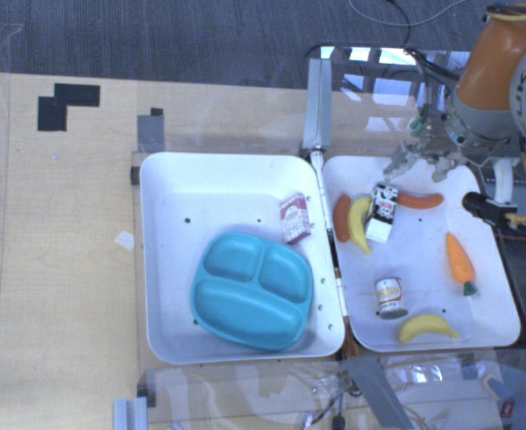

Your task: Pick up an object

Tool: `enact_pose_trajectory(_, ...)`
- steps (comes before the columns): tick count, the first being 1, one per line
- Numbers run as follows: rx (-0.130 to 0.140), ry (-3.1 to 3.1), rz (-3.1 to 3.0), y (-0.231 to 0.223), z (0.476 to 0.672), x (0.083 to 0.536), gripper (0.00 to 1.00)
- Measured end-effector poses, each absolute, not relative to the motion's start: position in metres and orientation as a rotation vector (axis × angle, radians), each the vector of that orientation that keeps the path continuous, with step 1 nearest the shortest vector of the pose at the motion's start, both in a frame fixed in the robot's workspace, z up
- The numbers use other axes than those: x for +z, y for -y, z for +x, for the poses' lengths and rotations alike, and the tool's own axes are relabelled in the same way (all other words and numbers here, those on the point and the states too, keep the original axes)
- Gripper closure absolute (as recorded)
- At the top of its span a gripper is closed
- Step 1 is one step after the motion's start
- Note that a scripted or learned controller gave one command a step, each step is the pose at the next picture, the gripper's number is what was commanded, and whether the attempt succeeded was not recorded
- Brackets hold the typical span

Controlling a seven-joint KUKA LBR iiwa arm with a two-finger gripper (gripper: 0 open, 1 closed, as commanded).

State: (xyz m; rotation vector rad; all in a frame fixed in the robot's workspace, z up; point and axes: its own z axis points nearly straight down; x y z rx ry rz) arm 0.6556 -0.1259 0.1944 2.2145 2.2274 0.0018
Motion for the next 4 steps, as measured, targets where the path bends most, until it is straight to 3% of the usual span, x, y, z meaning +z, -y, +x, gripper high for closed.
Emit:
enact_pose_trajectory(1,0.005,-2.080,2.349,0.182,0.668,0.111,0.00)
enact_pose_trajectory(2,0.022,-2.053,2.342,0.146,0.663,0.099,0.00)
enact_pose_trajectory(3,0.027,-2.053,2.331,0.146,0.666,0.111,1.00)
enact_pose_trajectory(4,0.007,-2.130,2.302,0.125,0.671,0.221,1.00)
